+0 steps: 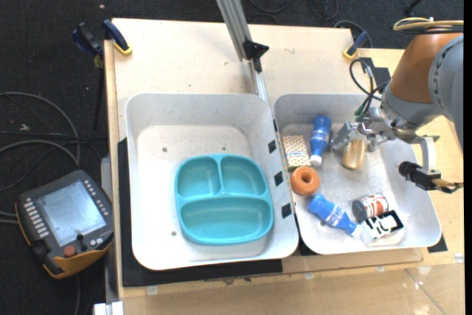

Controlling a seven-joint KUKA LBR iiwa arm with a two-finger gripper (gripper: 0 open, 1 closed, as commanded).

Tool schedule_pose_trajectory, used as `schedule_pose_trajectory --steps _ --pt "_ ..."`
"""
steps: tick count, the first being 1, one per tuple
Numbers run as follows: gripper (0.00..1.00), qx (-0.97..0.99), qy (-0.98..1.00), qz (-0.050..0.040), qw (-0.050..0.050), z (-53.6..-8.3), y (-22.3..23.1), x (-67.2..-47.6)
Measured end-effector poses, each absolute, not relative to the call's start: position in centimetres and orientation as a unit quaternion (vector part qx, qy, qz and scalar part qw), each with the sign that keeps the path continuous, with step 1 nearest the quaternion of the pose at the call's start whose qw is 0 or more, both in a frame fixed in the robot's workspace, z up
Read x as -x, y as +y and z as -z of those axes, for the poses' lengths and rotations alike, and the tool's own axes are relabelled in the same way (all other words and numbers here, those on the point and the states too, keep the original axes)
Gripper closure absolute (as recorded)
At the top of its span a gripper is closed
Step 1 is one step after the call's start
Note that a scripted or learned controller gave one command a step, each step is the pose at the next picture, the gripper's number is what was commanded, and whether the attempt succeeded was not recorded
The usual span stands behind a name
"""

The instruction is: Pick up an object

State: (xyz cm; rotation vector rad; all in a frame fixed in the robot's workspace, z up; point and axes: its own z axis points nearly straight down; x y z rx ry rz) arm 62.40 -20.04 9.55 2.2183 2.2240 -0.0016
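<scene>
At the near edge of the right bin lies a small red, white and black can on its side beside a black-and-white package. Just left of them a blue wrapped item lies with its long axis running from upper left to lower right. Beyond it sits an orange ring, flat on the bin floor, touching a speckled tan card that lies along the bin's left wall. Farther back a blue bottle with a white cap lies nearly upright in the view, cap toward the near side.

The gold cup-like object is right beneath the jaws, its long axis roughly vertical in the view. Whether the jaws are apart or closed on it cannot be told.

In the left bin rests a teal divided plate. Both bins stand on the tabletop.
</scene>
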Motion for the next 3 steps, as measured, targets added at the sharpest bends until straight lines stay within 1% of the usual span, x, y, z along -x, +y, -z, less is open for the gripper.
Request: schedule_pose_trajectory --steps 1,2,3 --pt "1.0 -0.706 0.708 0.0001 0.002 -10.6 -20.0 -62.5" --pt "1.0 -0.706 0.708 -0.0021 0.004 -16.6 -19.3 -63.1" --pt "1.0 -0.706 0.708 -0.0018 0.004 -22.8 -19.9 -63.7"
